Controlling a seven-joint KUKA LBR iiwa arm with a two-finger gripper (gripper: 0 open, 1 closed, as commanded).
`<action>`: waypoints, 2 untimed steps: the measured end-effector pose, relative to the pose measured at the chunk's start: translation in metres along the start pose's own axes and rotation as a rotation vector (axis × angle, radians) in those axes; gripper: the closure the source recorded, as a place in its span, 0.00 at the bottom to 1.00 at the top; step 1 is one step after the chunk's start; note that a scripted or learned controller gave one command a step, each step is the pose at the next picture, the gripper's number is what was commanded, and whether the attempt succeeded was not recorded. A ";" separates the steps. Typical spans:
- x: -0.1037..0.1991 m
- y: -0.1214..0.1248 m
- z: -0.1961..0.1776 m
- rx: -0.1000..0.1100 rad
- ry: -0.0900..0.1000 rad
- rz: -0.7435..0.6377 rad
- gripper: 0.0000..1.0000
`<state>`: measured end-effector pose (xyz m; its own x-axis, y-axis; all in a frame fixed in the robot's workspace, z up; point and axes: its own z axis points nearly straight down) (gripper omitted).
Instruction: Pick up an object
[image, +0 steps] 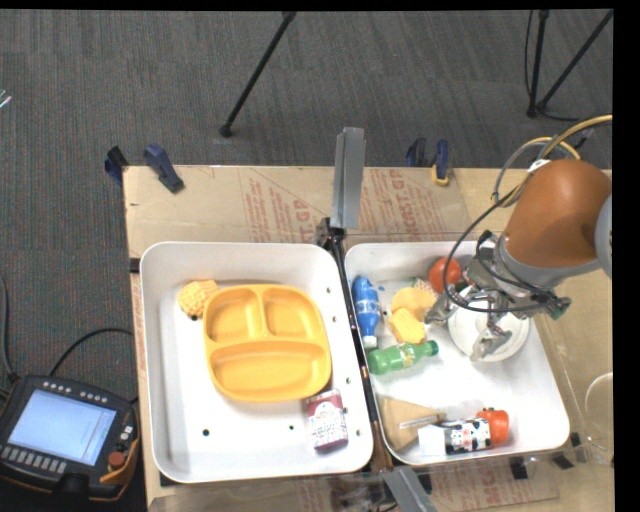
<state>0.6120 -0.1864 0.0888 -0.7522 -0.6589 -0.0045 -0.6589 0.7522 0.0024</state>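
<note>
You are looking down on a bench with two shallow white bins side by side. The pick is not yet done: the gripper (490, 325) hangs low over the right part of the right bin (555, 395), directly above a white bowl (482, 335), and nothing can be seen between its fingers. Whether the jaws are wide or narrow you cannot tell, because the orange band above the wrist and the cables hide most of them. What is left, by this judgement, is to close on something and lift it.

The right bin holds most of the candidates. A red tomato (444, 272) sits at the far side, just left of the gripper. Beside it lie yellow pieces (410, 312), then a blue bottle (365, 305) along the left wall. A green bottle (403, 356) lies near the middle. At the near edge rest a tan wedge (405, 418) and a small cow-patterned carton (462, 436) with an orange piece (497, 424) at its right end.

The left bin (165, 400) holds a yellow divided tray (267, 342), a corn cob (196, 296) at the tray's far left corner, and a small maroon packet (326, 421) at its near right corner
</note>
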 end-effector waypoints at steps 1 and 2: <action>-0.061 0.018 0.001 0.001 -0.001 0.146 0.00; -0.062 0.018 -0.010 0.003 -0.006 0.148 1.00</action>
<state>0.6474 -0.1321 0.0993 -0.8410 -0.5409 -0.0099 -0.5410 0.8410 0.0006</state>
